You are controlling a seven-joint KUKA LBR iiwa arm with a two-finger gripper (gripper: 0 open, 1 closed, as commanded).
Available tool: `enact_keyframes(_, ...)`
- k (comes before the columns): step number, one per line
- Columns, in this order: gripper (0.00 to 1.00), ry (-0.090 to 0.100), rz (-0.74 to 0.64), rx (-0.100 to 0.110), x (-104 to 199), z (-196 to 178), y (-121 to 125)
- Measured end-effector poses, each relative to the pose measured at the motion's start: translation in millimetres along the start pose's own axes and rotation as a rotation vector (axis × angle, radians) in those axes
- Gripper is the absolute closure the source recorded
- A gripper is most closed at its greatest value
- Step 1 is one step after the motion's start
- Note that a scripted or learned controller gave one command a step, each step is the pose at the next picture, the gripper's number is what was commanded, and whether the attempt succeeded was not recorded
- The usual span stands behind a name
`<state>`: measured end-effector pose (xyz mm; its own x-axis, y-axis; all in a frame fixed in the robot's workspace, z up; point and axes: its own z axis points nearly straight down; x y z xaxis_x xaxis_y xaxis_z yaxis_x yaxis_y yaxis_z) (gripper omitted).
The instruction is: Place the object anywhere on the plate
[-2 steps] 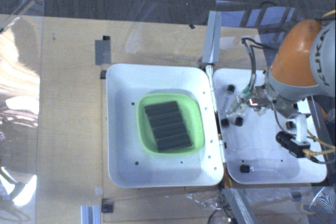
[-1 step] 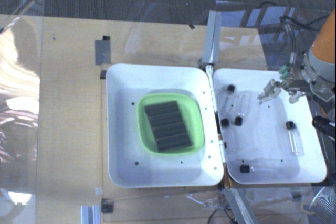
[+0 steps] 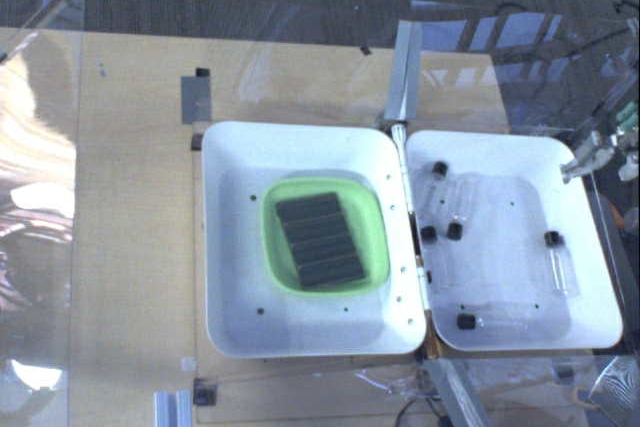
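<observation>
The gripper [image 3: 580, 165] sits at the right bin's [image 3: 590, 315] far right corner; I cannot tell its state. Choose 1 clear vial [image 3: 562, 267], then lower straight toward the green plate [image 3: 372, 230].

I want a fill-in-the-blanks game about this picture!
1. The green plate sits in the ____ bin.
2. The dark ridged block lies on the ____.
3. The clear vials with black caps lie in the ____ bin.
4. The bins are coloured ____.

Missing words: left; plate; right; white
</observation>
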<state>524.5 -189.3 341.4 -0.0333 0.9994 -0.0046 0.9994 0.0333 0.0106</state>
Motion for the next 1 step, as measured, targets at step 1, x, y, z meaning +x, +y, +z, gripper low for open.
enact_keyframes(1, 0.00, -0.001, 0.165, -0.003, -16.3, -96.7, -15.0)
